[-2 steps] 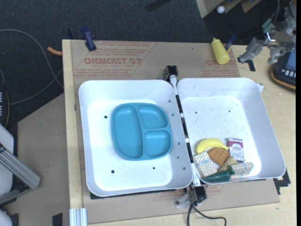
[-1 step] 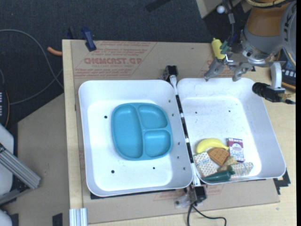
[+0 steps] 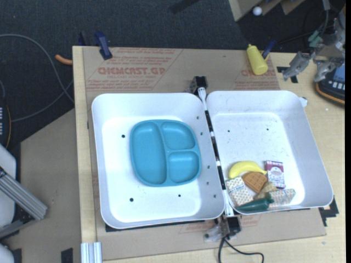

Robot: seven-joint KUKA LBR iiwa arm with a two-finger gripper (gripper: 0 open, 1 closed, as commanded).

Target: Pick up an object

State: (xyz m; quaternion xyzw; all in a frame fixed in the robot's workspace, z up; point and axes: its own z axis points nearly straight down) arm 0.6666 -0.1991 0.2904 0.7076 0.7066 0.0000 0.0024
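In the camera view, the gripper sits beyond the right bin's far right corner; its opening cannot be made out. The pile lies down-left of it, at the bin's near edge: banana, cookie, green pepper.

A small heap of toy food lies in the near-left corner of the right bin. A yellow banana lies flat at its top, touching a brown waffle-like cookie. A red-and-white carton sits just right. A dark green pepper lies along the near wall, over checkered packets.
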